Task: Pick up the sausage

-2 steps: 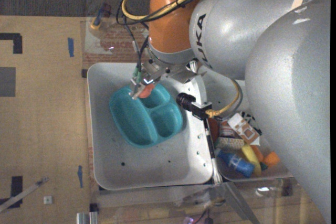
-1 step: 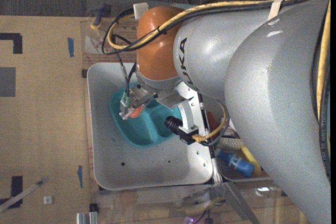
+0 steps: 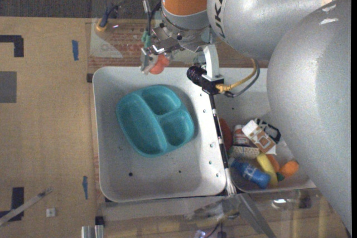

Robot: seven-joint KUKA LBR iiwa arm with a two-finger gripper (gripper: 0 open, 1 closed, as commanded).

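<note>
A short reddish-orange sausage (image 3: 159, 64) hangs over the far rim of the left bin (image 3: 109, 175), above the bin floor. My gripper (image 3: 150, 66) is shut on it, with the sausage's rounded end sticking out to the right of the fingers (image 3: 145, 67). The orange-banded wrist and the grey arm rise behind and to the right, hiding much of the right bin (image 3: 245, 100).
A teal divided plate (image 3: 156, 120) lies in the middle of the left bin, just below the gripper. In the right bin lie a red elongated piece (image 3: 224, 132), a blue bottle (image 3: 251, 173), a yellow piece (image 3: 266, 164), an orange piece (image 3: 289, 167) and small boxes (image 3: 254, 136).
</note>
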